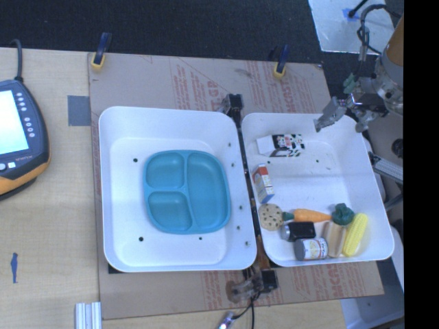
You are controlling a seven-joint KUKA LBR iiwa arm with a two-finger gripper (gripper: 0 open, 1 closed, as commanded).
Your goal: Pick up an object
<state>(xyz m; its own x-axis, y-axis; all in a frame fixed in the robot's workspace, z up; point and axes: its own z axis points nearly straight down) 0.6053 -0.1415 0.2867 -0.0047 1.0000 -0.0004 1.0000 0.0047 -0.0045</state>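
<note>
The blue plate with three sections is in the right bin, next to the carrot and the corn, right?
Not quite. The blue plate with three sections sits in the left bin, by itself. The carrot and the corn lie in the right bin. The camera view shows this.
</note>
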